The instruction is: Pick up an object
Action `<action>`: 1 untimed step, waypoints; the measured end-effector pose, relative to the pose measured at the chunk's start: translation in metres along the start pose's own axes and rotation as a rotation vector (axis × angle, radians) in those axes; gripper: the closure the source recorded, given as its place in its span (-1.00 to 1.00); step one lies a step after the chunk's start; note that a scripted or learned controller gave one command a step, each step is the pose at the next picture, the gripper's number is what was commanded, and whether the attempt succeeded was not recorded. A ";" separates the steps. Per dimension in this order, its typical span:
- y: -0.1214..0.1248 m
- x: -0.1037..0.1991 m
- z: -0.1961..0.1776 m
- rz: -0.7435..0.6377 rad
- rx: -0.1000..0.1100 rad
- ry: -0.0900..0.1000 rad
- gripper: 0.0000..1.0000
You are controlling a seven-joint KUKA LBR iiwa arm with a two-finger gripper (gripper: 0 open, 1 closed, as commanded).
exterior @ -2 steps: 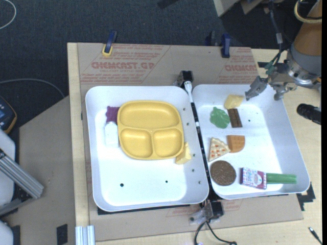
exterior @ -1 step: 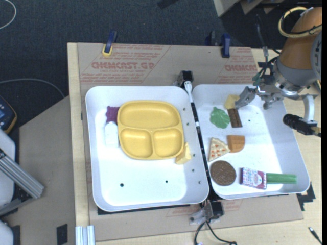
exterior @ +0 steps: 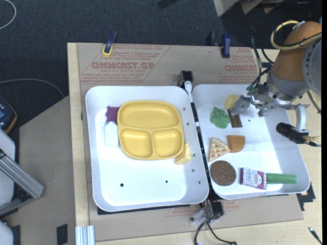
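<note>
The gripper (exterior: pixel 240 107) is hanging low in the right bin (exterior: pixel 291 160) with its jaws spread and pinching nothing, right by the green toy (exterior: pixel 220 117) and the brown block (exterior: pixel 235 120), so it should be going straight down over one before squeezing.

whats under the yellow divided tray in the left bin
A purple item and a white item poke out at the yellow tray's left edge, and a pale yellow piece at its lower right corner. How far they run underneath is covered.
</note>
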State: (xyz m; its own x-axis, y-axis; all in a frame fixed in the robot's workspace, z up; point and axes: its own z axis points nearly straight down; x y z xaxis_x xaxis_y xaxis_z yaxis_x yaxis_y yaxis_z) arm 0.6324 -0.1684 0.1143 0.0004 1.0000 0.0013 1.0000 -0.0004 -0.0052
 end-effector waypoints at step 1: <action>0.000 0.001 0.031 -0.001 0.000 0.000 -1.00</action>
State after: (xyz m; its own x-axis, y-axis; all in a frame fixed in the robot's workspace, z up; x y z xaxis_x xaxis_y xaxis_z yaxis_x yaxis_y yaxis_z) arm 0.6319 -0.1675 0.0828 -0.0004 1.0000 0.0013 1.0000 0.0004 -0.0050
